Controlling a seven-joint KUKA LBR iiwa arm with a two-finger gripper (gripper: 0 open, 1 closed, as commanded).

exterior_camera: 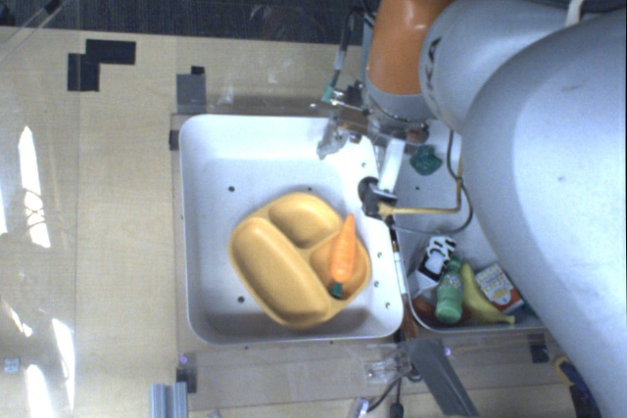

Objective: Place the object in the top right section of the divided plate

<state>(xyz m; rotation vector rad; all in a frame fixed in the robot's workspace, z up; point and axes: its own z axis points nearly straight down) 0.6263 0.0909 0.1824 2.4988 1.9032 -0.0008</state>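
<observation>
A yellow divided plate [279, 269] lies in the left white bin [211, 210], toward its front right. An orange carrot [342, 253] with a green stem end rests in the plate's small right-hand section, leaning against the section's rim. My gripper [333, 138] hangs over the bin's far right corner, above and behind the plate, well apart from the carrot. Its fingers look parted, with nothing between them.
The right bin [423, 308] at the lower right holds a green bottle [449, 297], a banana [480, 299], a small carton [495, 284] and a black-and-white item [438, 256]. The big grey arm covers most of that bin. A clear panel stands at the left.
</observation>
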